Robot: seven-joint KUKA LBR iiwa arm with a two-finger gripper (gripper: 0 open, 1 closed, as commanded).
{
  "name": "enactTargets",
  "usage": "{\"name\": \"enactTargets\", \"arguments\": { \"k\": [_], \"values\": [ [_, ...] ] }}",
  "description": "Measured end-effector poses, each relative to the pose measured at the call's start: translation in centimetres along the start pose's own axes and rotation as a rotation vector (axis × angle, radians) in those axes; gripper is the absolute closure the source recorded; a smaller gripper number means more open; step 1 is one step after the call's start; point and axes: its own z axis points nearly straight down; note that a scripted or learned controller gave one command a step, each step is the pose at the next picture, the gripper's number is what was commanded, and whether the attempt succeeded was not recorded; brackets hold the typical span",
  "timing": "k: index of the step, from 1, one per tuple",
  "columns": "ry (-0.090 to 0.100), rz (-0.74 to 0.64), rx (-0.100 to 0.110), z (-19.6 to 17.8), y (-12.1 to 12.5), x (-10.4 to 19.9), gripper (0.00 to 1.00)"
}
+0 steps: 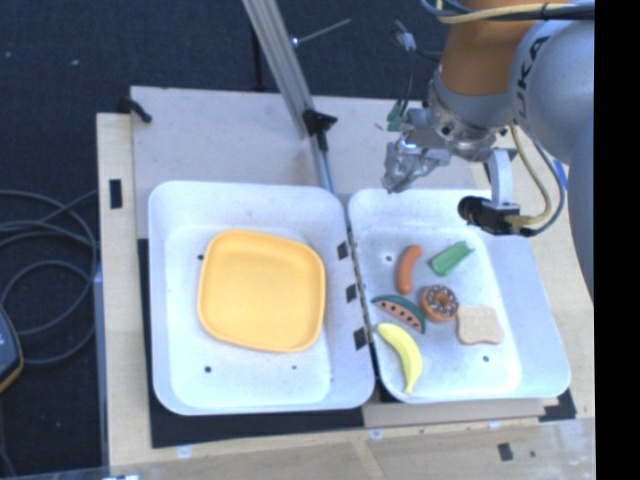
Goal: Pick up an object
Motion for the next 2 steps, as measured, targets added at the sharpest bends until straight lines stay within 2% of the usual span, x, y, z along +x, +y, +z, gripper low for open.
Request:
{"name": "enactTargets", "arguments": {
  "k": [1,2],
  "values": [
    [0.0,0.0,0.0,0.2,-1.0,5.5,1.0],
    [0.0,0.002,0.0,1.8,-3.4,10.2,1.0]
  ]
}}
